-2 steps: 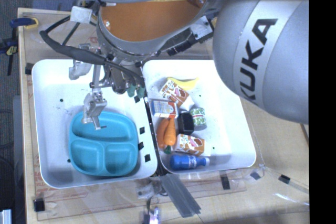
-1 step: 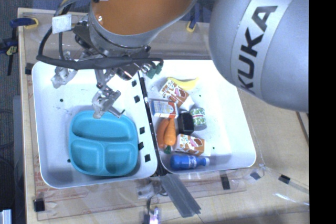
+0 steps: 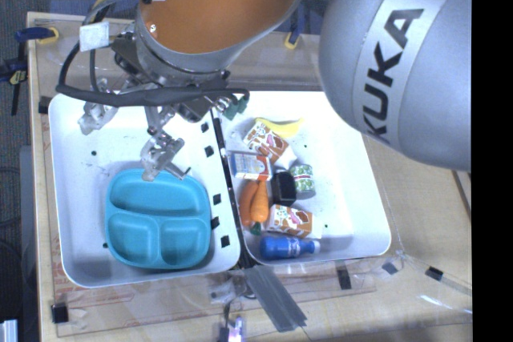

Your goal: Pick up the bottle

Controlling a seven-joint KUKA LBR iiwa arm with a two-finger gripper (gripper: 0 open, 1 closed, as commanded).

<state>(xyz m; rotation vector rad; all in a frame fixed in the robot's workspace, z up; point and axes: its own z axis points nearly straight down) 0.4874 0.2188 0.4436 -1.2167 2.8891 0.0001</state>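
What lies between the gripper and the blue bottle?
In the camera view, the blue tray and the bins' divider lie between the gripper and bottle.

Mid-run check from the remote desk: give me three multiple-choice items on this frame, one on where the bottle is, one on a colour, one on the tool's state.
1. Where does the bottle lie?
A. in the left bin on the tray
B. at the near edge of the right bin
C. on the bench outside both bins

2. What colour is the divided tray in the left bin?
A. red
B. white
C. blue

3. What is the tool doing?
A. hovering over the left bin with nothing between its fingers
B. gripping the bottle
C. lifting the carrot

Answers: 1 B, the blue bottle lies on its side along the right bin's front wall. 2 C, the tray is plainly blue. 3 A, the tool hangs above the tray's far rim, away from the bottle.
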